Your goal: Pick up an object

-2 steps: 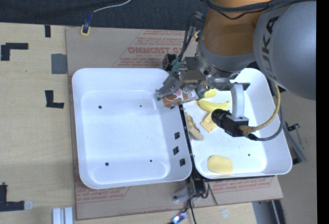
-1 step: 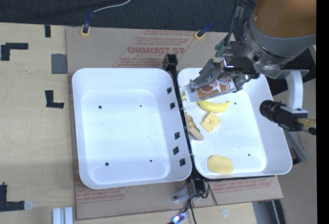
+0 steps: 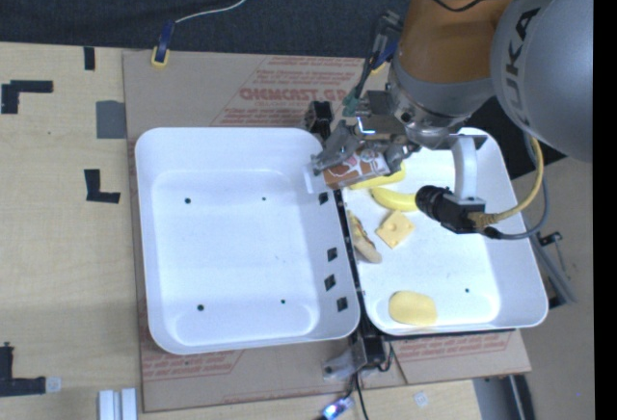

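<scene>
objects: banana (image 3: 388, 196), cheese-like wedge (image 3: 394, 230), tan strip (image 3: 363, 240), yellow oval (image 3: 413, 307), all in the right bin (image 3: 501, 307)
banana: just under the gripper, upper end hidden by it
brown item (image 3: 345, 171): at the fingertips, blurred, identity unclear
gripper (image 3: 355, 158): over the divide between the bins, mostly covered by the wrist
jaws: spread or pinching, can't tell
left bin (image 3: 169, 153): left of the jaws
arm (image 3: 472, 13): cut off at top and right
</scene>
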You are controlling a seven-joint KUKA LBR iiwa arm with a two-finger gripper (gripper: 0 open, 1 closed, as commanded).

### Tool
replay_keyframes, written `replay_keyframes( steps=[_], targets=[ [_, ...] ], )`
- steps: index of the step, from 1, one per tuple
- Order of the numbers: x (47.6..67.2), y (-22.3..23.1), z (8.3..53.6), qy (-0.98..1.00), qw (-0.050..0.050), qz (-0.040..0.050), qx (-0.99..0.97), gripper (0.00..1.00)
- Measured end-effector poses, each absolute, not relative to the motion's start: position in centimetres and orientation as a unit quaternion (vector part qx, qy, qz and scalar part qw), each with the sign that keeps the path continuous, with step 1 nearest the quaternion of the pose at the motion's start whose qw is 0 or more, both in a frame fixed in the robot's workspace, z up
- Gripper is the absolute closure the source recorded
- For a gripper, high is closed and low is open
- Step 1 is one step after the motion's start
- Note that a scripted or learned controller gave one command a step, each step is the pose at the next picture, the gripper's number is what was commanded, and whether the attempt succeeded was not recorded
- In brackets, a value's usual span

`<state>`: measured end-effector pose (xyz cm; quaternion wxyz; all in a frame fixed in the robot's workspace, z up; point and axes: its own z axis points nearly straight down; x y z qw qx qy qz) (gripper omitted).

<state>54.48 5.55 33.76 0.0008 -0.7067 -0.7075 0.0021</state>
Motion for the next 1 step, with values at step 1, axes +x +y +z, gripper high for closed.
replay_keyframes(
  steps=[1],
  targets=[
    [56.12, 10.87, 38.77, -0.710, -0.001, -0.0017, -0.705, 1.00]
  ],
)
